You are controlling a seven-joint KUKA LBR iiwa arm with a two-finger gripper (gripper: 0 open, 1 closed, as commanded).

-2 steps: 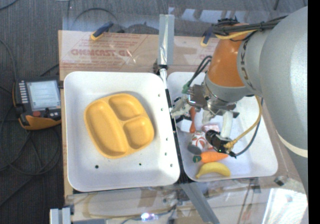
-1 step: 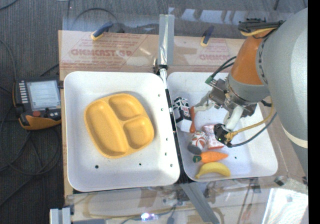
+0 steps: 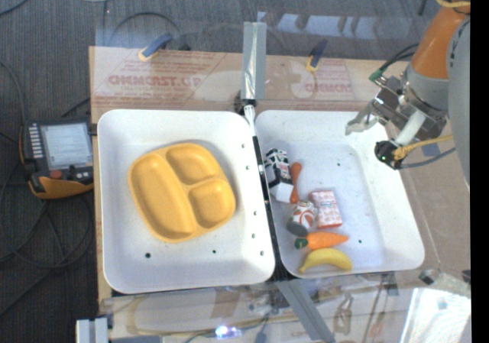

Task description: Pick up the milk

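Landmark: the right bin, against which every place below is given.
Milk: a small carton with black and white cow patches, seen lying inside the right bin, hard against its left wall, in the upper part of the toy cluster.
Neighbours: an orange-brown drumstick-like toy just beside the milk; further down the same left side, a pink carton, a red-and-white can, a carrot and a banana.
Other bin: a yellow divided tray is carried in it, to the left of the right bin.
Claw: held above the right bin's upper right corner, well apart from the milk; nothing is seen in it, and whether it is parted or closed cannot be told.
Progress: judged not begun; the milk is untouched.
Left to do: the claw is to be brought across to the left wall, lowered, closed on the milk and raised.
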